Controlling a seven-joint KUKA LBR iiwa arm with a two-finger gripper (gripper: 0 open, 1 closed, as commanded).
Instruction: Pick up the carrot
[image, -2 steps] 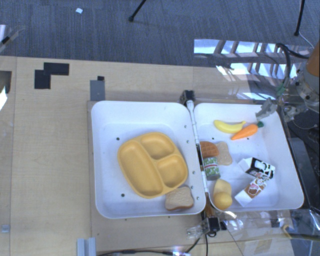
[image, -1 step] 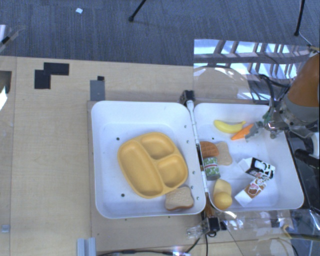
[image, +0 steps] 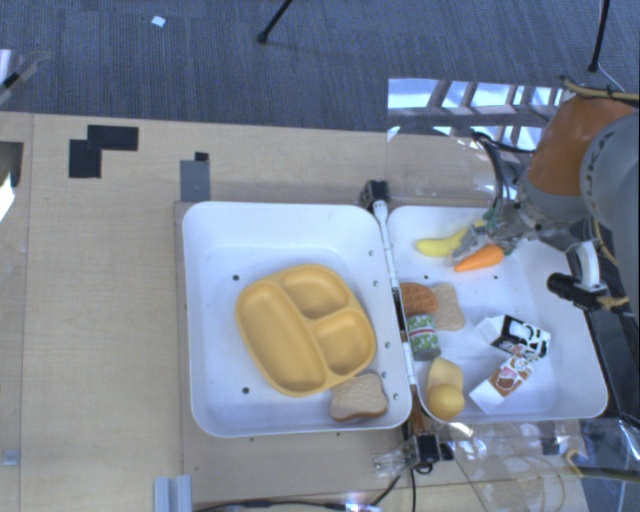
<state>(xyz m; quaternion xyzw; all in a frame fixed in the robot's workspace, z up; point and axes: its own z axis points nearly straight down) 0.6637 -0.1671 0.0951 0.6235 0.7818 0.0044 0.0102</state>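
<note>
Watch the banana (image: 440, 245): it lies just beside the carrot (image: 479, 259) at the carrot's nine o'clock, and a slightly off closing could nudge or catch it instead. The gripper (image: 490, 232) sits right over the carrot's upper end in the right bin (image: 560, 405), at its twelve o'clock; I cannot tell how its fingers stand. The carrot is short, orange, tapered, lying slanted.

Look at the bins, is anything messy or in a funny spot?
A little. The bread lies on the left bin's floor, beside the yellow tray, not in it. In the right bin, a carton lies tipped on its side. Nothing looks spilled or broken.
</note>
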